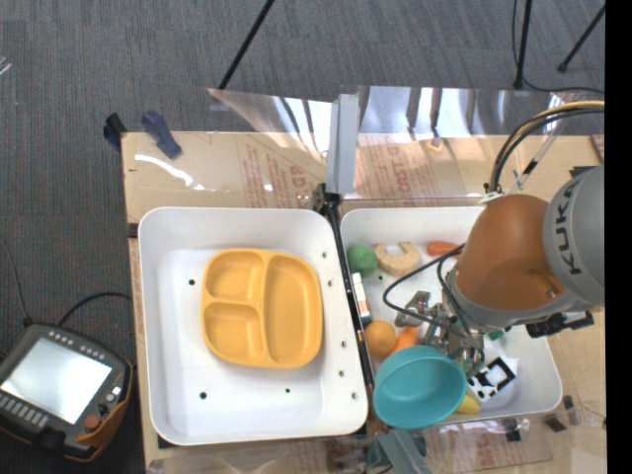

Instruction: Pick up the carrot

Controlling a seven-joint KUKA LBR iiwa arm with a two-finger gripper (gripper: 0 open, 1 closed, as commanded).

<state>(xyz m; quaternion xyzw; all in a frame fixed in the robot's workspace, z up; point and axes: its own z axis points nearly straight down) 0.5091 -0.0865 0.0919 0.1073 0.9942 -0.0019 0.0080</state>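
Note:
An orange tapered piece that looks like the carrot (pixel 406 340) lies in the right bin (pixel 541 388), between an orange ball (pixel 379 337) and the teal bowl (pixel 420 386). My gripper (pixel 446 332) hangs low over the bin just right of that piece, under the orange wrist band (pixel 504 255). The arm's bulk and its cables hide much of the gripper. I see nothing clearly held. A second reddish-orange elongated item (pixel 441 248) lies at the far side of the bin, partly behind the arm.
A yellow divided plate (pixel 263 307) sits in the left bin (pixel 168 255). The right bin also holds a green item (pixel 362 258), a beige ring (pixel 400 257) and a black-and-white tag (pixel 492 375). The teal bowl overlaps the bin's near rim.

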